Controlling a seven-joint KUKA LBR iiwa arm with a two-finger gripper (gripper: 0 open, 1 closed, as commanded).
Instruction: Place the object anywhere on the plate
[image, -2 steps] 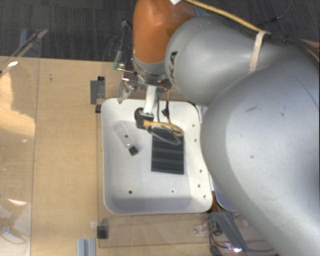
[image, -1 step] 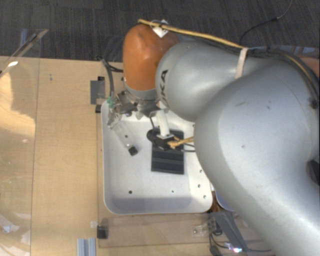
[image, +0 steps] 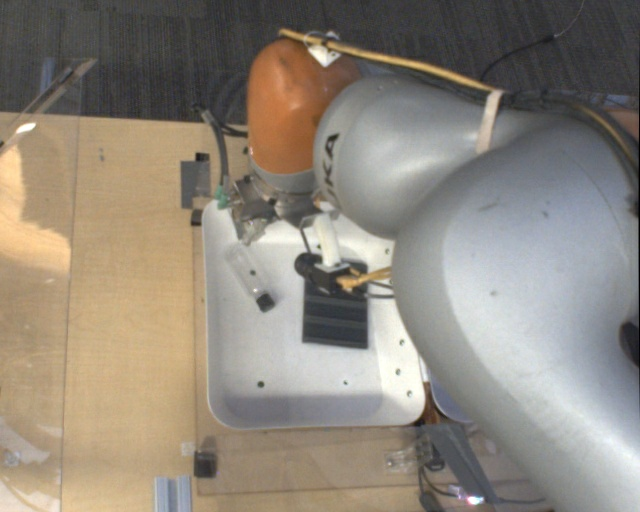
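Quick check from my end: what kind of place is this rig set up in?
Most likely a robotics lab or test cell, not a home. A large grey industrial arm with an orange band reaches over a shallow white plastic bin set on a pale wooden bench, with dark carpet beyond it.

The grey arm (image: 500, 260) fills the frame's right, its orange band (image: 288, 105) at upper centre; the end effector (image: 285, 225) points down, fingers indistinct.
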